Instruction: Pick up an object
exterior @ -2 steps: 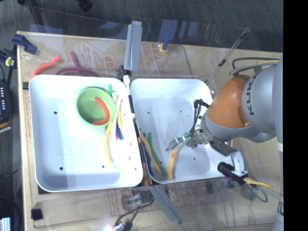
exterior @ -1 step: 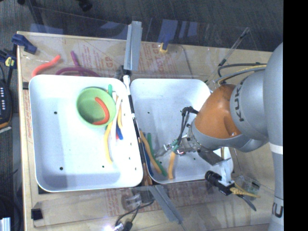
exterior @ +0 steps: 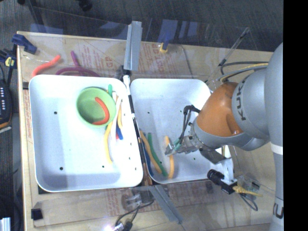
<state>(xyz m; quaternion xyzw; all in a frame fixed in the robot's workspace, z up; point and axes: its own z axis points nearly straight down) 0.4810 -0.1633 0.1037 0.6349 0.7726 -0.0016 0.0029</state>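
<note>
The desk (exterior: pixel 192 57) is seen from above, carrying two shallow white bins side by side. The arm (exterior: pixel 250 112), grey with an orange band, is extended in from the right and is positioned over the right part of the right bin (exterior: pixel 163 93).

The left bin (exterior: pixel 53 148) contains a green bowl (exterior: pixel 91 105) in its far right part. A red curved strip (exterior: pixel 102 112) is seen lying inside the bowl. Yellow, green and blue strips (exterior: pixel 114 129) are laid along the bin's right wall, just beside the bowl.

In the right bin, a cluster of thin strips (exterior: pixel 154 155), orange, green, blue and yellow, is gathered in the near left corner against the wall.

The end effector (exterior: pixel 174 147) is located low in the right bin, just to the right of that cluster, with its tip beside a yellow strip (exterior: pixel 169 165). Whether its fingers are parted or closed cannot be told, and no object is seen between them.

On the desk beyond the left bin, an orange strip (exterior: pixel 46 65) and a purple strip (exterior: pixel 74 70) are lying outside the bins.
</note>
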